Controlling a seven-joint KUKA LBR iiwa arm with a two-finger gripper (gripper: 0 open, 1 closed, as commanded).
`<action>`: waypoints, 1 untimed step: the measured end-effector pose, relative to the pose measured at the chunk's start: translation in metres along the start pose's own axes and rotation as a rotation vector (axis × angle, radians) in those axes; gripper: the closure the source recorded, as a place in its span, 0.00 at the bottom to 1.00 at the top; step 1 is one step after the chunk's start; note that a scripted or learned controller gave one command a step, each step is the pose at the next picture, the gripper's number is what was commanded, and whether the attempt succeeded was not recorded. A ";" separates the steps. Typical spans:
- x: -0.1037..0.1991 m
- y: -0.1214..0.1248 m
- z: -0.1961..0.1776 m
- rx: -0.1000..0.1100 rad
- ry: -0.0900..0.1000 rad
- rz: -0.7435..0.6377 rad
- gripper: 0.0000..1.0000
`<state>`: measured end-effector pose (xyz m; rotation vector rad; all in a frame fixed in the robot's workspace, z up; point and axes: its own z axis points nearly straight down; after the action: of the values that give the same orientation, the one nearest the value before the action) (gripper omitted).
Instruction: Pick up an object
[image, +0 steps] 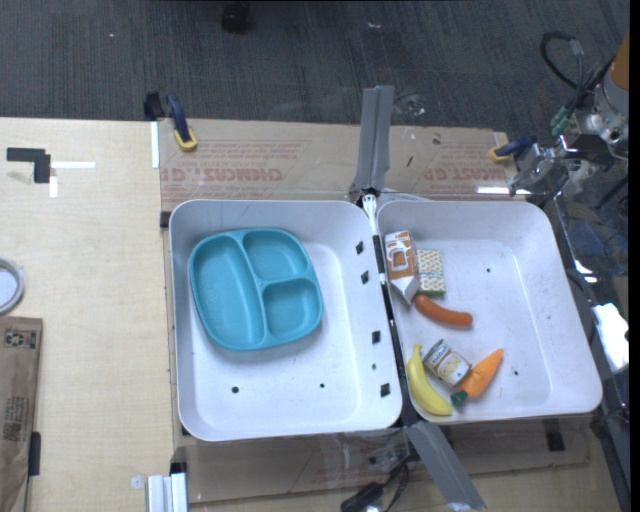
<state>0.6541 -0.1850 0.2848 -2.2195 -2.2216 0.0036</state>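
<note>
The right bin (530, 300) holds several objects along its left side: an orange-and-white carton (400, 256), a small checked box (431, 271), a red sausage (443, 313), a yellow banana (424, 386), a small can (446, 362) and an orange carrot (481, 372). In the left bin (300, 390) lies a blue divided plate (257, 288). My arm (612, 105) sits at the top right corner, outside the bins. Its gripper (537, 171) hangs just beyond the right bin's far right corner, well away from all the objects. Nothing is seen in it.
A grey bar (376, 140) rises between the bins at the back. Blue clamps (180, 122) (507, 150) hold the cardboard behind the bins. A tape roll (6, 288) and a brown packet (18, 400) lie on the bench at far left.
</note>
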 end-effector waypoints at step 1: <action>0.034 -0.044 0.184 0.000 0.001 -0.136 0.00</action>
<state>0.6093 -0.1512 0.1006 -2.0634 -2.3661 0.0028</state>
